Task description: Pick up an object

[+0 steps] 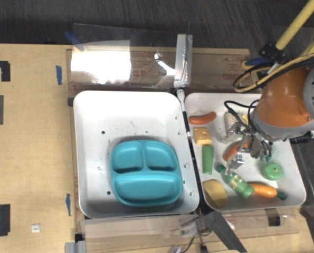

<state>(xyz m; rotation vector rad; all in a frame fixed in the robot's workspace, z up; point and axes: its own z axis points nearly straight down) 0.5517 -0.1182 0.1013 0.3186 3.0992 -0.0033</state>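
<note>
The right bin point(299, 191) holds toy foods: a sausage point(202, 118) near its back left corner, a green pepper point(207, 158) along its left wall, a carrot point(265, 191) by its front edge, and a green apple point(273, 171) toward its right side.

Robotics lab, cardboard-topped bench point(25, 157), taped markers, loose cables point(251, 73)

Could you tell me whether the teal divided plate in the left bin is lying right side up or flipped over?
Right side up. The teal plate shows its three recessed compartments facing the camera, lying flat on the left bin floor.
</note>
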